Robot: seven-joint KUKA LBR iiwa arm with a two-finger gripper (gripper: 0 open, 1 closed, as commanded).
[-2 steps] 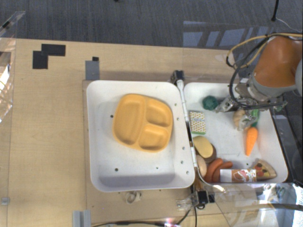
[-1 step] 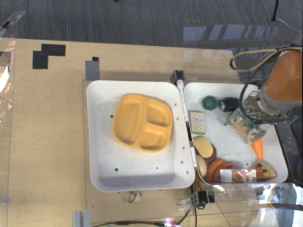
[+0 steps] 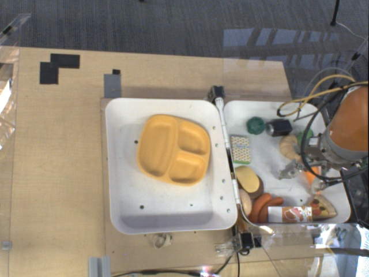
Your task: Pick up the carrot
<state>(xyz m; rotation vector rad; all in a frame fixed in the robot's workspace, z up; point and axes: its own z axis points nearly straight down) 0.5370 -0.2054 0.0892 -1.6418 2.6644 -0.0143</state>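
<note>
1. Carrot (image 3: 309, 176): a short orange section shows at roughly 3 o'clock in the right bin (image 3: 264, 154), close to the bin's right wall. The rest is hidden by the robot's wrist.

2. Gripper (image 3: 294, 169): it sits low over the bin floor at about 9 o'clock from the visible carrot section, just beside it. Whether the claw is released, clenched or grasping anything cannot be told. No part of the carrot can be confirmed inside it.

3. Arm (image 3: 351, 126): it enters from 3 o'clock. Its orange band lies above the carrot in the view.

4. Other contents of the right bin, referenced to the bin centre:
- Tan shell-shaped item (image 3: 288, 146), at 1 o'clock, near the gripper.
- Green round item (image 3: 255, 124), at 11 o'clock.
- Patterned box (image 3: 240, 149), at 9 o'clock, along the left wall.
- Yellow-and-brown slice (image 3: 249, 179), at 8 o'clock.
- Red sausages (image 3: 266, 203), at 7 o'clock, touching the slice.
- White packet (image 3: 297, 214), at 6 o'clock, along the near wall.
- Pizza-like wedge (image 3: 324, 208), at 5 o'clock, just beside the packet.

5. Left bin (image 3: 118, 154): it lies at 9 o'clock from the right bin, edge to edge with it. It holds a yellow divided tray (image 3: 173, 149), tilted relative to the bin walls and well apart from the carrot.
</note>
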